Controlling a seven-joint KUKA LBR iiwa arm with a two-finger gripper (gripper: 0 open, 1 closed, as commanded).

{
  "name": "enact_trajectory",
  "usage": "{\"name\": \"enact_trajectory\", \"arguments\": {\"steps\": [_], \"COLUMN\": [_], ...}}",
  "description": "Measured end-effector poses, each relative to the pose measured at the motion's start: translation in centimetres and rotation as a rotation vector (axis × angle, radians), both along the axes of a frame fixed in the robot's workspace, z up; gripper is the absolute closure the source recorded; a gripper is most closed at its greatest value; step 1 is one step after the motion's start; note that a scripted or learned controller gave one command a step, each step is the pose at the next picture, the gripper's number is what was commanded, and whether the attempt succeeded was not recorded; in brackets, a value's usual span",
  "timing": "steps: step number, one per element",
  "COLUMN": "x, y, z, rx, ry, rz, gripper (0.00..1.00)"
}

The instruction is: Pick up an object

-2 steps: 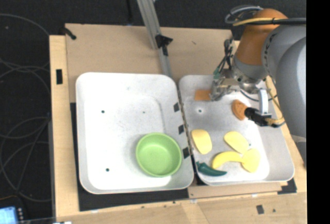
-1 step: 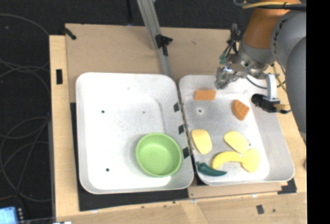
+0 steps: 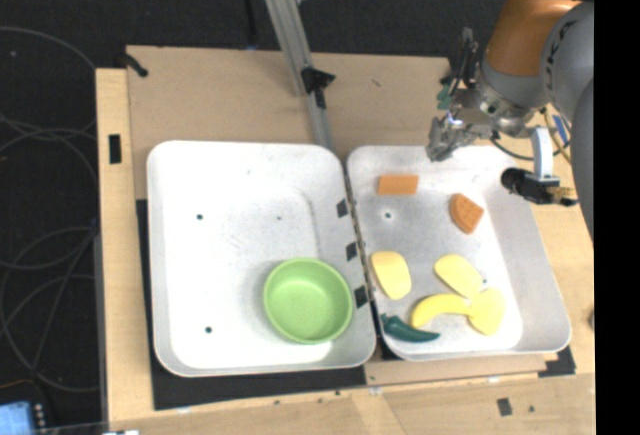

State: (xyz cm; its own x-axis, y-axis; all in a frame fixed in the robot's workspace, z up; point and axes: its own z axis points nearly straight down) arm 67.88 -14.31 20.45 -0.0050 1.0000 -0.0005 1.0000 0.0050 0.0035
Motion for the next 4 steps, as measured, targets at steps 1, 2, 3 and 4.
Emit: {"name": "enact_trajectory", "arguments": {"steps": [1,2,3,4], "x": [-0.9,-1.0,-1.5,-2.6], "y": [4.9,10.1,15.6,20.9], "z": [-0.2,0.2,2.1,2.6], "rx": [0.000,0.002,0.003,0.003], "ry": [0.004,0.003,0.001,0.004], "rz": [0.000,0.002,0.004,0.003], "gripper": [1.00,1.00,1.00,1.00]}}
